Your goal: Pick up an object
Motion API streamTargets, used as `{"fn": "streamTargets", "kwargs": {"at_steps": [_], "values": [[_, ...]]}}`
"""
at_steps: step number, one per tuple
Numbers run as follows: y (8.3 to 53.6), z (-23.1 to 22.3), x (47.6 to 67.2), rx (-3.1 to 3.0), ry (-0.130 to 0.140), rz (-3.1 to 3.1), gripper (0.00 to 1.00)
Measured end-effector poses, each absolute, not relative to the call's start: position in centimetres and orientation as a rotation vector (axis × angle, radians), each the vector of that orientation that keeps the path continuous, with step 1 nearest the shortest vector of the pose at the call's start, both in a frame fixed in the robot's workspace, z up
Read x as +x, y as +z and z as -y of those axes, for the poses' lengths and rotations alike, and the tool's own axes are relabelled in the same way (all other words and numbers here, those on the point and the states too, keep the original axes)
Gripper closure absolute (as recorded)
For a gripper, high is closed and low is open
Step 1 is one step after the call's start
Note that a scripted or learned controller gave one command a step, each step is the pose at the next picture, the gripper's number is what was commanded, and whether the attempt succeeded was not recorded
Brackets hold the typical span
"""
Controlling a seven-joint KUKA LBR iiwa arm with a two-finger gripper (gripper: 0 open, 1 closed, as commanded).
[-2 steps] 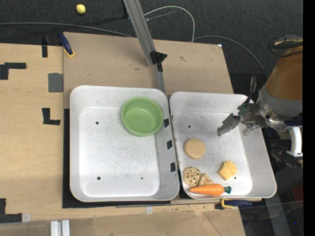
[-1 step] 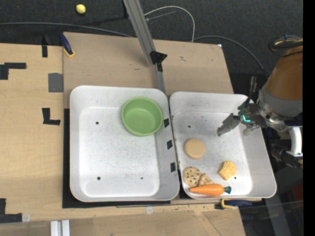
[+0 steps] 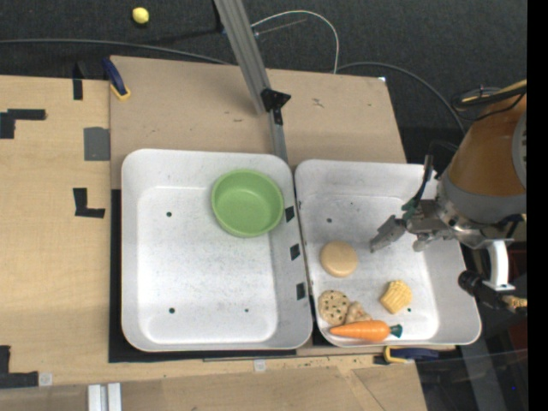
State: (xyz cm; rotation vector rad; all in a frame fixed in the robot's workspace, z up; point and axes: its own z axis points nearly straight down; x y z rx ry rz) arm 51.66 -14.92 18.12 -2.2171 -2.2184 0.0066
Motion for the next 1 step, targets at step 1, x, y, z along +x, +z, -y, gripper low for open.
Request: {"fn": "streamTargets", "kwargs": {"at_steps": [1], "values": [[13.47, 14.7, 52.22, -2.216, 0.006, 2.219, 0.0]]}}
